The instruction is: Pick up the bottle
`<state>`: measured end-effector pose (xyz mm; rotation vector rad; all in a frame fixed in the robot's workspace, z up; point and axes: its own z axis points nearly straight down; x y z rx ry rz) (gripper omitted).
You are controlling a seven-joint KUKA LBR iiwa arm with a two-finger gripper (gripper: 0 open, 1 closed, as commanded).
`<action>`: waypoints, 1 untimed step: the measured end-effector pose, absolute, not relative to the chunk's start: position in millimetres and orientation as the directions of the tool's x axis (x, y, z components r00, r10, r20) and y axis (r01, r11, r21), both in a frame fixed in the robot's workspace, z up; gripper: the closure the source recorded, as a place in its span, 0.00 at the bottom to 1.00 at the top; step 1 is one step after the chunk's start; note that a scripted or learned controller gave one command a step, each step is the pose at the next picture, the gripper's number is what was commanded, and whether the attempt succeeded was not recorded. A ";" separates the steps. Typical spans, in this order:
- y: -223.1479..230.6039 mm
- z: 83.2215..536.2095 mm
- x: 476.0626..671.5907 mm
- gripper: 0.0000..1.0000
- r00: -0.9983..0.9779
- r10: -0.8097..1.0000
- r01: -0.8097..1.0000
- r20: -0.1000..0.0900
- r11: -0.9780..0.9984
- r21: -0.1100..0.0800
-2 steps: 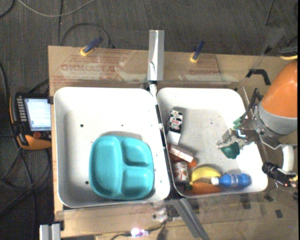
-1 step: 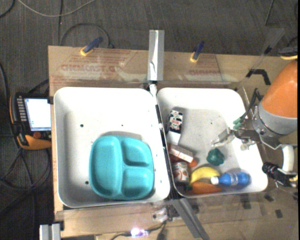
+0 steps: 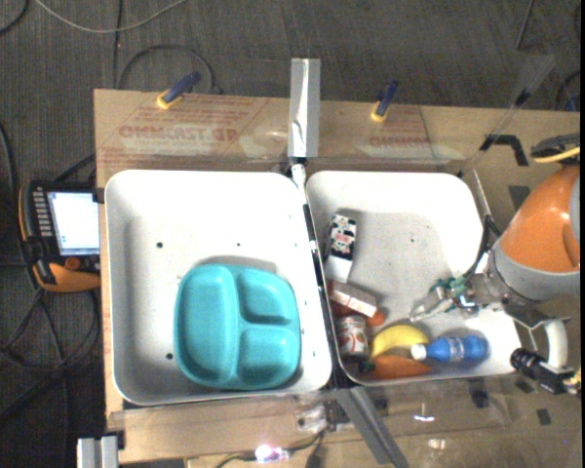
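Two bins: the left bin [image 3: 136, 261] holds a teal tray [image 3: 238, 326]; the right bin's [image 3: 409, 213] near edge holds the bottle [image 3: 455, 349], a banana [image 3: 398, 338] and a can [image 3: 350, 335]. Gripper [image 3: 437, 298] fingers apart, clasping nothing.

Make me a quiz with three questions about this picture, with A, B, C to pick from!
1. Where does the blue bottle lie?
A. in the left bin
B. in the right bin
C. on the floor

2. What colour is the divided tray?
A. red
B. teal
C. black

3. How does the bottle lie?
A. on its side
B. standing upright
C. lifted into the air

Answers: 1 B, it rests near the right bin's front edge beside the banana. 2 B, the tray in the left bin is teal. 3 A, its length runs along the bin floor.
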<state>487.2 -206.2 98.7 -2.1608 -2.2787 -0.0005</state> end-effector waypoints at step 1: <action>-216.0 93.3 489.1 0.00 -0.221 0.975 0.975 0.009 0.220 0.008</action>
